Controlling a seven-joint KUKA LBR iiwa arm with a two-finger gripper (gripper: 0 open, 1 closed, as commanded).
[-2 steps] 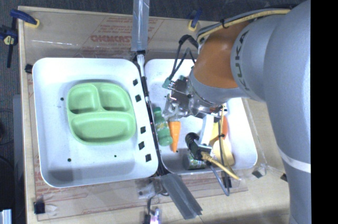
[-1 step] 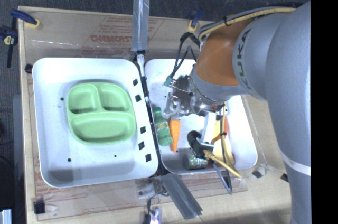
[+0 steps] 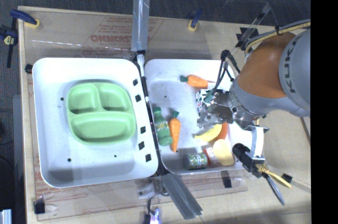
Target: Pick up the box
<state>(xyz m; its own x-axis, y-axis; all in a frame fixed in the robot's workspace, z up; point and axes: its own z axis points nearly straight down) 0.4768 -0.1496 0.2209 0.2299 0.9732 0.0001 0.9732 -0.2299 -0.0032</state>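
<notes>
i see the hand (image 3: 210, 112) low in the right bin (image 3: 163, 72), right-centre, over the clutter there. can't tell if it's spread or pressed together, the wrist hardware blocks the tips from this angle.

the box: my best guess is the small red-and-white carton (image 3: 211, 155) near the bin's front wall, wedged between the green can (image 3: 197, 160) and the yellow round piece (image 3: 224, 153). it's partly covered, so i'm not certain of the id. nothing visibly in the hand's grip.

other stuff in that bin: banana (image 3: 208, 133) just under the hand, one carrot (image 3: 175, 133) beside a green bottle (image 3: 161, 127) near the left wall, another carrot (image 3: 197, 81) toward the back. left bin (image 3: 47, 70) has the green divided tray (image 3: 101, 112), not relevant.

how i'd do this step well:
- target sits nearer the front than where the hand is now, so shift toward the front wall before descending.
- align the grip across the carton's narrow side; can and yellow piece crowd both flanks, so there's little room for the tips.
- come straight down, not slanted, or the banana gets dragged along.
- risk: pinching the can or yellow piece instead, or clipping the front wall.
- confirm the carton is actually between the tips before lifting.
</notes>
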